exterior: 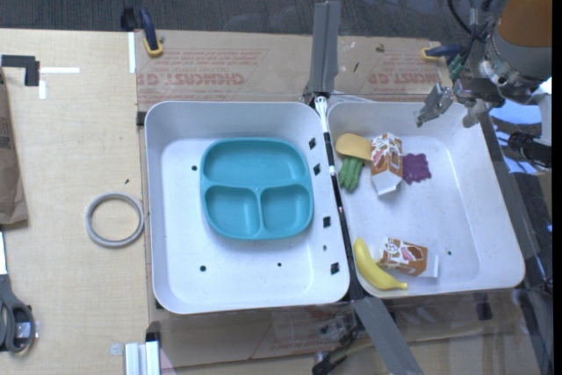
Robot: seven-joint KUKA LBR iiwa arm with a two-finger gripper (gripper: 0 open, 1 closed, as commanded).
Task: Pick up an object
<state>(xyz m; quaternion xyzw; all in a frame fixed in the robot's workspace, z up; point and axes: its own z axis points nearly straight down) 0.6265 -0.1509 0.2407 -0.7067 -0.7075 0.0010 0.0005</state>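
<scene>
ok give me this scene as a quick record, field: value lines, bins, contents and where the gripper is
left bin: holds a teal divided plate
right bin: banana beside a carton at the near edge; yellow piece, green piece, second carton and purple grapes grouped toward the far side
gripper: above the right bin's far right corner, holding nothing
bench: tape ring left of the bins

Glossy white plastic bins [176,277], a smooth teal plastic tray [258,188], matt pale wood bench [70,145], printed cardboard [228,70].
</scene>
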